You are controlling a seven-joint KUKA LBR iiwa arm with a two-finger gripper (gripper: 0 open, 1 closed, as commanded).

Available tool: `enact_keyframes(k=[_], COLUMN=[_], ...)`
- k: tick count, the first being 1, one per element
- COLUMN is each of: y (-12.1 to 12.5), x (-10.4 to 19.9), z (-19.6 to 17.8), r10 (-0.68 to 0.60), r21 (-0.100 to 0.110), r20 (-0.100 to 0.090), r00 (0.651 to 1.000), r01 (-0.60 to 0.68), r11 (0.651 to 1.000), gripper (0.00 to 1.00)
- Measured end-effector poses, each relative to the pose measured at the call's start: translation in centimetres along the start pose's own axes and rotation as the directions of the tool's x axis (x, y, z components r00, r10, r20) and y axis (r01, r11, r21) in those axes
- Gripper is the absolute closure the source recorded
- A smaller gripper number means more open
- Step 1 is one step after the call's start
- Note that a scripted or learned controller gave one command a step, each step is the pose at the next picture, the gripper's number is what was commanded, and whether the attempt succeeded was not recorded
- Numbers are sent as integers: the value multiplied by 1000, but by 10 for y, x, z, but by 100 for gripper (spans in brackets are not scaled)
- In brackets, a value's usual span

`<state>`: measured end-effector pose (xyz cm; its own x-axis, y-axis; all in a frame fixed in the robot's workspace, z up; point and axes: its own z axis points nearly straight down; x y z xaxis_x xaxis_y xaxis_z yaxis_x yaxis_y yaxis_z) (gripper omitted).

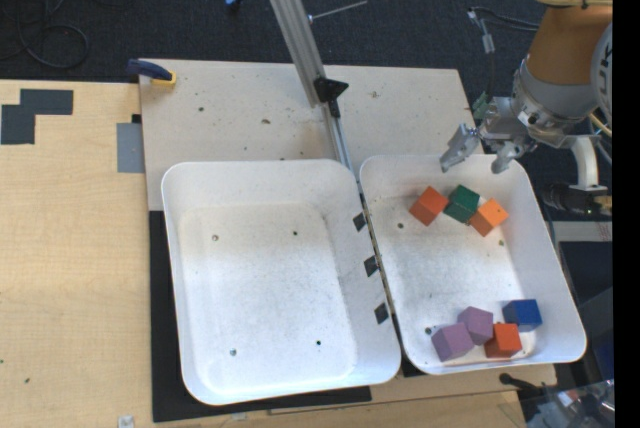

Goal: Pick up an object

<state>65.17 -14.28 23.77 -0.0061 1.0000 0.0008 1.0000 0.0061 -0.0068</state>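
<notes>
The right bin (440, 286) holds several small blocks. Near its far side lie an orange block (428, 206), a green block (463, 203) and a second orange block (489, 216), touching in a row. By its near right corner sit two purple blocks (464, 333), a red-orange block (503, 340) and a blue block (522, 313). My gripper (482, 154) hangs over the bin's far rim, above and behind the green block. Its two fingers are spread apart, with nothing between them.
The left bin (190, 216) lies beside the right one, with black clips along the shared wall. A slanted aluminium post (295, 21) rises behind the bins. A blue-and-yellow clamp (152, 71) sits at the board's far left corner.
</notes>
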Motion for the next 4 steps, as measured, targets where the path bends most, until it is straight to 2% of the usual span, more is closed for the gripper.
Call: enact_keyframes(k=[1,2,3,4], y=[-9,0,0,3], x=[-4,0,-1,-2], z=[52,109,95,31], r10=[6,2,4,6], r21=[1,-1,-4,-11], r20=[0,0,0,2], r00=[1000,1000,1000,1000], r01=[-6,-2,-4,-6], r11=[1000,1000,1000,1000], gripper=[0,0,100,100])
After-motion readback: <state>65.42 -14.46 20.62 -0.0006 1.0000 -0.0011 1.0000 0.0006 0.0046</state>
